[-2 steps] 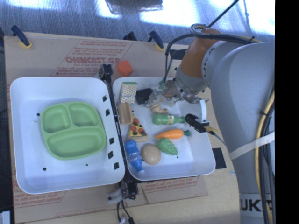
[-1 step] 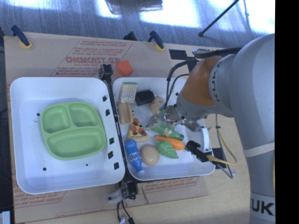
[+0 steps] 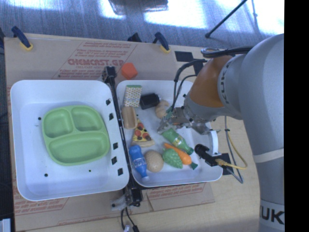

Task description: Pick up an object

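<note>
My gripper point(image 3: 167, 123) hangs low over the middle of the right bin point(image 3: 211, 174), with the arm reaching in from the right. Just below it lies a green bottle point(image 3: 177, 140), and a beige lump point(image 3: 161, 108) sits just above it. An orange carrot point(image 3: 179, 153) and a green vegetable point(image 3: 172, 159) lie beyond the bottle. Farther left in the bin are a pizza slice point(image 3: 142, 133), a hot dog bun point(image 3: 129, 117), a patterned carton point(image 3: 133, 95), a black cylinder point(image 3: 148, 100), a blue bottle point(image 3: 138, 162) and a tan egg shape point(image 3: 154, 161).
The left bin point(image 3: 24, 178) holds a green divided plate point(image 3: 76, 133). An orange block point(image 3: 128, 70) sits on the cardboard behind the bins. A black cable loops from the wrist over the right bin's right rim.
</note>
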You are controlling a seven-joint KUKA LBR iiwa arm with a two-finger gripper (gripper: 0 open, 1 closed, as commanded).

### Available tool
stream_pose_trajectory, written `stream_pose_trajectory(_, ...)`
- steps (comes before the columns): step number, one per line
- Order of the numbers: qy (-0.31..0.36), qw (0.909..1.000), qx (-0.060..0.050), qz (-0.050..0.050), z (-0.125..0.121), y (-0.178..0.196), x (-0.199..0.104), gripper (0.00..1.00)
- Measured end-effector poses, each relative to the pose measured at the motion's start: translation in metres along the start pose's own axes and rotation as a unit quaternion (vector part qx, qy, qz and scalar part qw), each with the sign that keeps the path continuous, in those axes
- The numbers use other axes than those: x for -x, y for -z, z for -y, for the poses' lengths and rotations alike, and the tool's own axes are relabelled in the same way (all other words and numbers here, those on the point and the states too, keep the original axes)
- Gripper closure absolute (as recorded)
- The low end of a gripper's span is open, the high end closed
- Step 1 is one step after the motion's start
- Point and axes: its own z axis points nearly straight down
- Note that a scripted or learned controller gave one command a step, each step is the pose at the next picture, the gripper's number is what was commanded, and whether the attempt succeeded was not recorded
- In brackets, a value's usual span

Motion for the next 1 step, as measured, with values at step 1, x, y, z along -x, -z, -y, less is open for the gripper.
stream_pose_trajectory(1,-0.002,1.0,0.003,0.001,0.0343,0.125,-0.0232,1.0)
